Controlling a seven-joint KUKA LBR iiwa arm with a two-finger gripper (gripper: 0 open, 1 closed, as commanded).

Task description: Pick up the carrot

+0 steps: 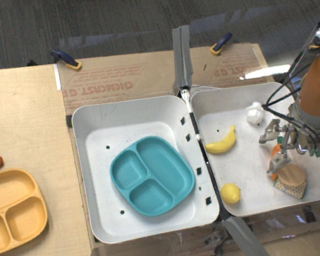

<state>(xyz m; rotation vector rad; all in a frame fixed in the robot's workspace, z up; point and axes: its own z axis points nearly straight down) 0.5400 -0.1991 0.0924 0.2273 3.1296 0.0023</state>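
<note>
The carrot (276, 150) shows as a small orange piece in the right bin (243, 163), mostly hidden under the gripper. My gripper (273, 150) hangs low over it at the bin's right side, open, with one fingertip (266, 136) on the far side of the carrot and the other on the near side. The orange piece lies in the gap between them; I cannot tell whether they touch it.
In the right bin lie a banana (222, 141), a lemon (230, 193), a white round object (255, 115), and a tan wedge (291, 179) just in front of the gripper. A teal divided plate (151, 175) fills the left bin. A yellow tray (10, 211) sits on the bench at left.
</note>
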